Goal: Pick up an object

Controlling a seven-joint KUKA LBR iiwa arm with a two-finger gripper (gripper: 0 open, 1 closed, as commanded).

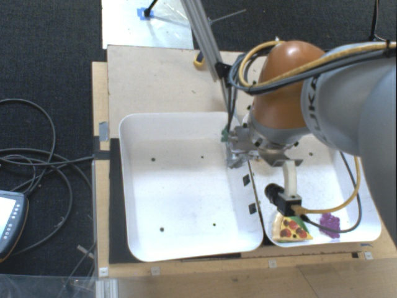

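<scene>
Reaches in from 3 o'clock with the grey arm (353, 98) bowed over the right bin (319, 185). Sets the claw (237, 155) low at the wall shared with the left bin (180, 185); cannot tell how far open or whether anything sits in it. Finds a pizza-slice toy (291, 228) and a purple toy (330, 224) at the right bin's 6 o'clock edge. Has open white bin floor at the claw's 9 o'clock, pale counter (161, 79) at 12, cables (37, 166) beyond.

Your arm (335, 98), cut off at the frame's right edge, covers most of the right bin (367, 219). The purple thing (330, 223) at lower right is too small for you to identify. At lower left, the edge crops a screened device (8, 219).
</scene>
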